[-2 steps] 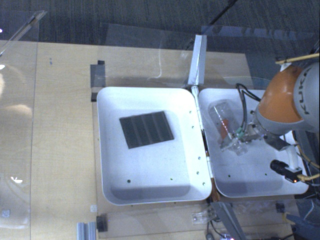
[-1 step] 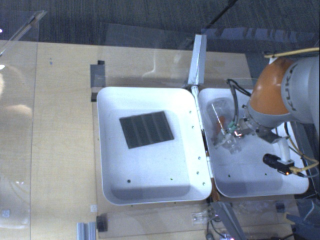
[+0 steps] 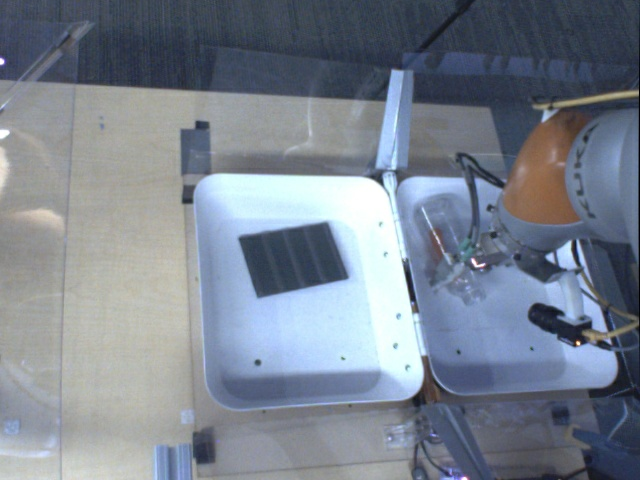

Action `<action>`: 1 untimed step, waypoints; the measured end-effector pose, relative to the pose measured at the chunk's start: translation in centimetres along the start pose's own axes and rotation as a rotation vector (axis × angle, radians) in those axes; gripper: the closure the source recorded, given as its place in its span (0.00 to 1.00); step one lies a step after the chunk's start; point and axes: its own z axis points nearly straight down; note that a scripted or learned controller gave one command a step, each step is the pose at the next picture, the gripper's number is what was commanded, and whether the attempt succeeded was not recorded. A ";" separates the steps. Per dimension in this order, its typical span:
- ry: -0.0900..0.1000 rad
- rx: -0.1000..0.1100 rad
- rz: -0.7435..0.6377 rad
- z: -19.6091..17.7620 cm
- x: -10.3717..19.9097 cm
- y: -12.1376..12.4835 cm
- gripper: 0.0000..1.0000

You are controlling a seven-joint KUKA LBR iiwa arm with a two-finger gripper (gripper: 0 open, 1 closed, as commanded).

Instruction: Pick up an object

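Note:
A dark grey ribbed rectangular pad lies flat in the left bin, slightly turned. In the right bin a clear plastic object with a reddish streak rests near the bin's left wall. My gripper is low over the right bin, at the right edge of the clear object and seemingly touching it. The grey arm with its orange band comes in from the right and hides the bin's far right corner.
A metal divider post stands behind the seam between the two bins. A black cable connector hangs over the right bin's right side. Black clamps sit at the left bin's far corner.

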 end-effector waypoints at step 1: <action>-0.017 0.013 0.070 -7.6 4.7 5.9 1.00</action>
